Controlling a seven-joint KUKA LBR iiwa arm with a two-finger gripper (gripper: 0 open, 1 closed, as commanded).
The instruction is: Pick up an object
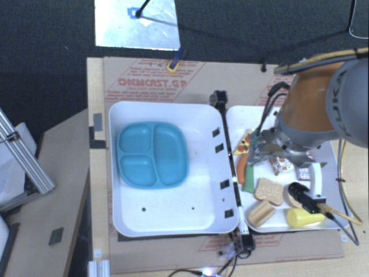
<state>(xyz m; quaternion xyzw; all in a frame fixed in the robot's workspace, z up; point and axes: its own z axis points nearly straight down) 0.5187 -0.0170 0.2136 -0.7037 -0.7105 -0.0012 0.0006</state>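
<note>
My gripper [266,150] hangs low over the right bin [242,115], under the grey wrist with its orange band. It is just right of a toy pizza slice [243,144] and an orange carrot [241,165]. A green piece [248,178] lies beside the carrot. A slice of toast [268,191], a tan bread roll [260,213] and a yellow object [301,217] lie toward the front of the bin. Close under the wrist sits a small red and white carton [282,165]. The arm hides the back right of this bin.
The left bin [173,212] holds a blue divided plate [153,154]. A raised divider with black clips [223,149] separates the two bins. A cardboard sheet [150,79] lies under both, and a silvery panel [137,15] sits behind.
</note>
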